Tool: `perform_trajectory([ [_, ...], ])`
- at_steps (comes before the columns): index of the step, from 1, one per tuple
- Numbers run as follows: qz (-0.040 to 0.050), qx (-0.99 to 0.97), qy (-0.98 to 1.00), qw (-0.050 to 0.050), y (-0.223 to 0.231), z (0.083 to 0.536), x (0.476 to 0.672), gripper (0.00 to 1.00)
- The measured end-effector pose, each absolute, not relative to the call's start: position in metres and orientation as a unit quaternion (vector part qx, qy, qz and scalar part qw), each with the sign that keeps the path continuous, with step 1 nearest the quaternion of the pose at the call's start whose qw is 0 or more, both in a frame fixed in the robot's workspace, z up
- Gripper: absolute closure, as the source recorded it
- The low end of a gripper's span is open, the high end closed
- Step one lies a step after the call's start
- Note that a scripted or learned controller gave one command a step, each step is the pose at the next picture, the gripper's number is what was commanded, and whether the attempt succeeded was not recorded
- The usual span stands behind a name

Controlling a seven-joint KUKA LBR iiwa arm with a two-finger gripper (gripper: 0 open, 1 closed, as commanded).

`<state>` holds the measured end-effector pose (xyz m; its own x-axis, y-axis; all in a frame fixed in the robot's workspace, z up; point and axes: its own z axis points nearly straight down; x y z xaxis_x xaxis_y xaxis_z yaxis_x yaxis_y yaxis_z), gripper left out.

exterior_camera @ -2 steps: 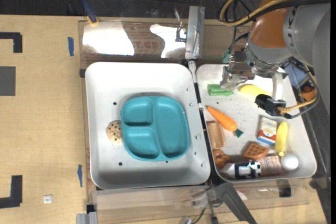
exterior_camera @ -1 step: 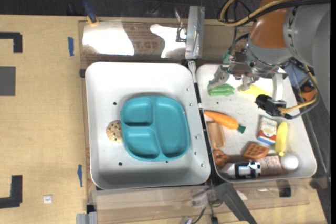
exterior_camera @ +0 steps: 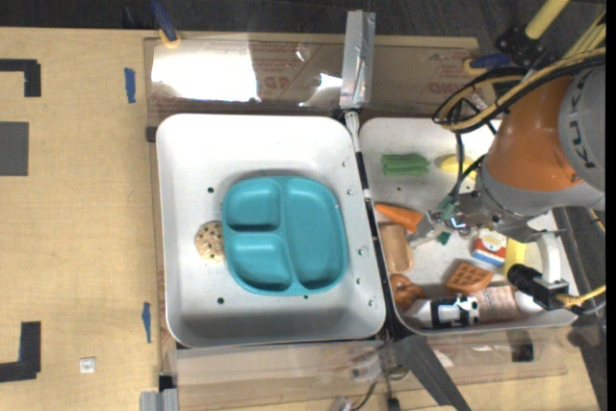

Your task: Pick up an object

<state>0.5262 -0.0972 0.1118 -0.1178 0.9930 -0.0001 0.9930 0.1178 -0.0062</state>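
Hovering low in the right bin (exterior_camera: 423, 132), the gripper (exterior_camera: 449, 221) sits beside an orange carrot-like toy (exterior_camera: 399, 216), apparently lined up for a grab; grip state can't be judged. A teal divided plate (exterior_camera: 286, 233) occupies the left bin (exterior_camera: 183, 207).

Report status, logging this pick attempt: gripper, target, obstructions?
Gripper low in right white bin, nothing seen held. Orange carrot-shaped toy lies just beside it. Tan bread-shaped piece and waffle-shaped toy crowd close.
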Motion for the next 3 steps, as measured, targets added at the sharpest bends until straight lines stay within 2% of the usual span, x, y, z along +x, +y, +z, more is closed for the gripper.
perform_trajectory([
  [1,-0.0033,-0.656,-0.755,-0.003,-0.054,0.188,0.527,0.0],
  [2,0.0016,-0.617,-0.787,0.002,-0.097,0.116,0.544,0.0],
  [3,-0.001,-0.574,-0.819,-0.002,-0.099,0.087,0.562,0.0],
])
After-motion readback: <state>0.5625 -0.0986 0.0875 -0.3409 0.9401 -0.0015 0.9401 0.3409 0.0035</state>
